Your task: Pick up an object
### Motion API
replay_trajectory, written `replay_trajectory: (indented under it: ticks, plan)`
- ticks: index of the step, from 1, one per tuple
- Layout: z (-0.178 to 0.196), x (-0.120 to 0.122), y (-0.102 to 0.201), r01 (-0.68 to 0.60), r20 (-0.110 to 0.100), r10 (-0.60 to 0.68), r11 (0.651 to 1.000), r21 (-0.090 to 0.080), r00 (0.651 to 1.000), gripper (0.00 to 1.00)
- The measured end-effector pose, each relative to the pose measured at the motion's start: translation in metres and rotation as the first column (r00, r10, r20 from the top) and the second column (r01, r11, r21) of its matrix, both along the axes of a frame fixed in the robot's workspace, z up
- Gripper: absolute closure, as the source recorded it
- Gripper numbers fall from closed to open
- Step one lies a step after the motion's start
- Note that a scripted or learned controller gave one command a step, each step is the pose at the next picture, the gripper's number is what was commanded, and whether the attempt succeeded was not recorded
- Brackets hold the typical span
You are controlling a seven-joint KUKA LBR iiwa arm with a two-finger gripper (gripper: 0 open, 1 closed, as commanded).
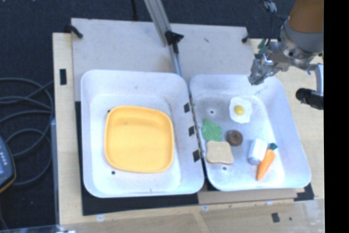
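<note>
My arm (pixel 305 13) comes in from the right, grey with the orange band above the wrist, and my jaws (pixel 257 77) hang over the far right corner of the right bin (pixel 292 133), just above its rim; from this slanted view I cannot tell whether they are released or clenched, and nothing shows between them. The things I could pick all lie in that right bin, below and apart from my jaws. Nearest is a fried egg (pixel 240 109), white with a yellow yolk, lying flat towards the far side of the bin. Closer to the middle wall sits a green leafy piece (pixel 211 130), and just beside it, to its right, a small brown doughnut (pixel 235 137). A slice of toast (pixel 219 153) lies flat just below the green piece, close to the bin's left wall. Near the front right, a small white cylinder (pixel 255 151) stands just beside an orange carrot (pixel 265 163) (its green top points away from the front rim), the two touching or nearly so. The left bin (pixel 92 117) holds a yellow square plate (pixel 139 138), lying flat in its middle. Both bins sit side by side on the pale counter (pixel 131 43), and a slanted metal rod (pixel 152 0) rises from behind them.
</note>
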State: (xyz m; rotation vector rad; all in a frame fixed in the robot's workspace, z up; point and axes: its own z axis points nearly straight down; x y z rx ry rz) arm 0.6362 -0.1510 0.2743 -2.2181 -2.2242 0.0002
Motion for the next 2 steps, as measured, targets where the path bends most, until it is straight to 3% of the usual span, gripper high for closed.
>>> replay_trajectory:
  ticks: [2]
  plan:
    - [-0.028,-0.002,0.098,0.0,0.0,0.0,1.0,0.0,1.0,1.0]
